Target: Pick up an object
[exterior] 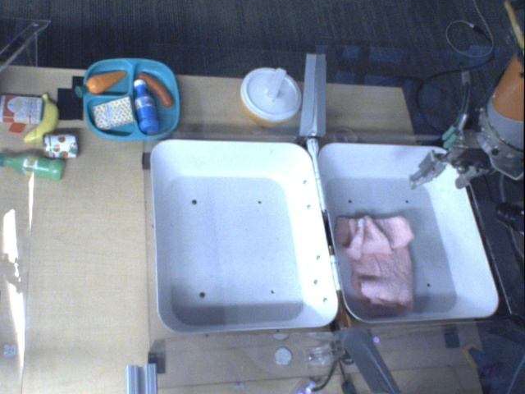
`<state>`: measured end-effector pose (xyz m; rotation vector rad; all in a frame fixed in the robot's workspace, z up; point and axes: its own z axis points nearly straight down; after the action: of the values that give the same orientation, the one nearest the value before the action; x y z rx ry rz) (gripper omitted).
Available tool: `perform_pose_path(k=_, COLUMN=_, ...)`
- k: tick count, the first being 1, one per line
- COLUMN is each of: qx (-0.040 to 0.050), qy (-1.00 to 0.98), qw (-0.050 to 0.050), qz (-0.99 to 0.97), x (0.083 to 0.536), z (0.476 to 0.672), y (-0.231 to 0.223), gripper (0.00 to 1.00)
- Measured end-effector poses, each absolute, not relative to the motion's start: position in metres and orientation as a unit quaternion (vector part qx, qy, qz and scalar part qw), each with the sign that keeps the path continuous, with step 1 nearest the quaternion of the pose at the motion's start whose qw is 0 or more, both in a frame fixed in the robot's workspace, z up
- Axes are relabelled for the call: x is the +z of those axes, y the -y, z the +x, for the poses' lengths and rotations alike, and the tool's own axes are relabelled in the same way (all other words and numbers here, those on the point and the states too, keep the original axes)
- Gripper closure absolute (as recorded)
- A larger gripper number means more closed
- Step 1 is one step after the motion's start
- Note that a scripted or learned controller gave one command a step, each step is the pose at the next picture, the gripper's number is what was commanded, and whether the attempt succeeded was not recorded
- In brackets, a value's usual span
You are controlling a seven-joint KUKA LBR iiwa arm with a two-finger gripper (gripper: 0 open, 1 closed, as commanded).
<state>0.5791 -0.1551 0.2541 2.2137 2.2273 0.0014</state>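
A crumpled pink cloth (378,258) lies on the floor of the right bin (459,245), toward its front middle. My gripper (444,171) hangs over the bin's far right corner, above and to the right of the cloth and well apart from it. Its two fingers are spread open with nothing between them. The arm's grey wrist with its orange band (510,97) enters from the right edge.
The left bin (234,236) sits beside the right one, with a metal divider (312,97) behind their join. Behind the bins stand a white lidded tub (271,95) and a blue divided plate (131,98) of toy food. A banana (43,120), a can (61,145) and a green bottle (33,166) lie at the far left.
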Motion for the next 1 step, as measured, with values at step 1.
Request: perform_pose_path(k=1, qx=0.0002, qy=-0.702, qw=0.0, qz=0.712, x=0.1242, z=0.5645, y=0.1277, gripper=0.0)
